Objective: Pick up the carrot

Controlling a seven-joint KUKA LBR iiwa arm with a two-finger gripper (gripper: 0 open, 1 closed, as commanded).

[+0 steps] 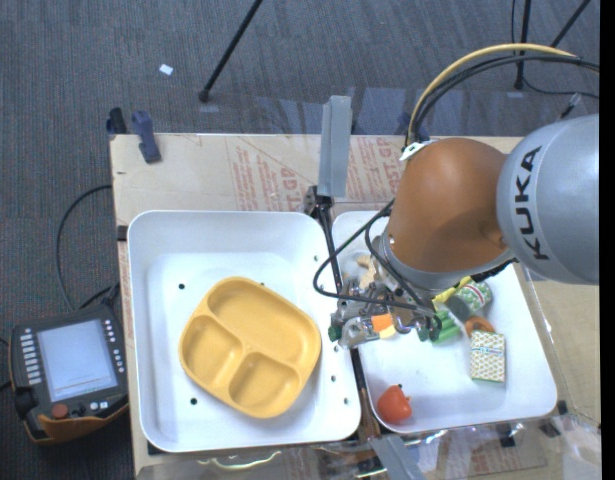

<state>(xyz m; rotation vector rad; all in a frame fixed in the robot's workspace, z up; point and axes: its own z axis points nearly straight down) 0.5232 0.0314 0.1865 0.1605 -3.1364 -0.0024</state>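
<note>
My gripper (370,326) hangs low over the left part of the right bin (532,388), mostly hidden under the orange wrist band. A small orange piece (384,323), possibly the carrot, shows right at the gripper, with a yellow bit beside it. Whether it is gripped cannot be made out. A second orange shape (479,324) with green next to it lies further right in the same bin.
A yellow divided plate (249,346) lies in the left bin (147,268). The right bin also holds a red tomato (394,404), a small patterned box (487,356) and a yellow-green bottle (467,294). Cables hang along the wall between the bins.
</note>
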